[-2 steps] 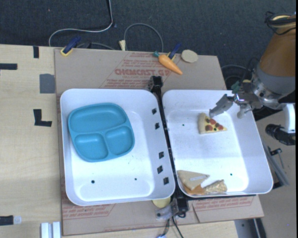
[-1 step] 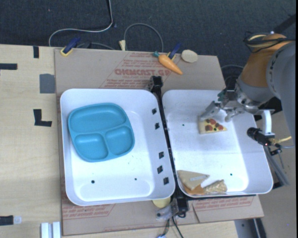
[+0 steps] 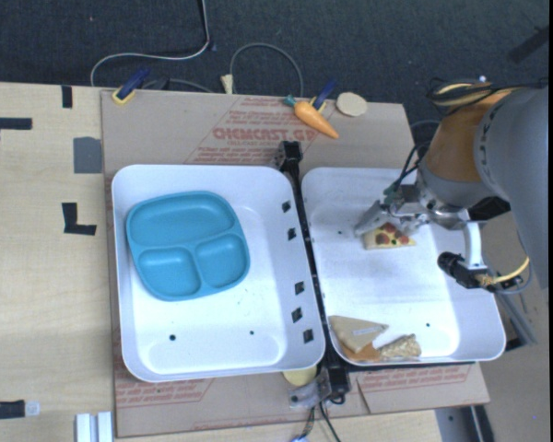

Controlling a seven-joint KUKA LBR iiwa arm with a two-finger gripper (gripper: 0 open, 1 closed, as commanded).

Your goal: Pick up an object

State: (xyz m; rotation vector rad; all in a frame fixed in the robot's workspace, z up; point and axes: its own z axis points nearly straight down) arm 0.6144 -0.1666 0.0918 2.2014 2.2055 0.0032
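Observation:
A small toy pizza slice (image 3: 390, 238), yellow with red spots, lies in the upper middle of the right bin (image 3: 442, 302). My gripper (image 3: 388, 219) reaches in from the right and hangs right over the slice, at or just above its top edge. Whether it touches the slice is unclear. Near the front edge of the same bin lie a tan bread-like wedge (image 3: 354, 331) and a crumbly beige piece (image 3: 398, 346). The grey arm with its orange band (image 3: 456, 145) covers the bin's right back corner.
The left bin (image 3: 147, 339) holds a blue divided plate (image 3: 189, 244). On the cardboard behind the bins lie a toy carrot (image 3: 315, 119) and a round beige disc (image 3: 351, 105). A black divider (image 3: 300, 256) runs between the bins. Cables trail at the back.

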